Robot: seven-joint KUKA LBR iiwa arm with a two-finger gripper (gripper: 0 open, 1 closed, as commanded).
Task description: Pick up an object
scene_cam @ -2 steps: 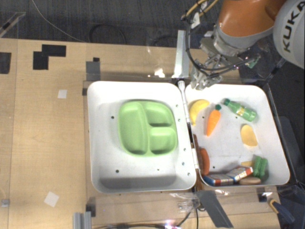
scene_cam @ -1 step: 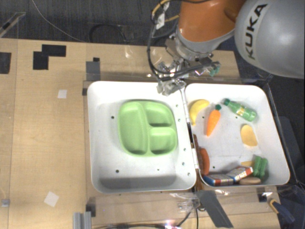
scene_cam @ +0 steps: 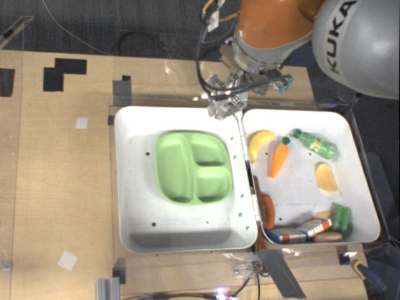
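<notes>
My gripper (scene_cam: 226,107) hangs over the back rim where the two bins meet, below the orange wrist band (scene_cam: 275,11). Nothing shows in it. The right bin (scene_cam: 356,142) holds a yellow fruit (scene_cam: 260,144), an orange carrot (scene_cam: 279,157), a green bottle (scene_cam: 314,143), a flat yellow-orange piece (scene_cam: 326,177), a red sausage-like item (scene_cam: 267,209), a green block (scene_cam: 340,217) and a red-and-blue marker-like piece (scene_cam: 303,233). The yellow fruit lies closest to the gripper, a little to its front right.
In the left bin (scene_cam: 131,186) rests a green divided plate (scene_cam: 192,166). The middle rim between the bins (scene_cam: 247,174) runs straight forward from the gripper. Cables (scene_cam: 209,55) loop beside the wrist. Wooden bench top (scene_cam: 56,180) spreads to the left.
</notes>
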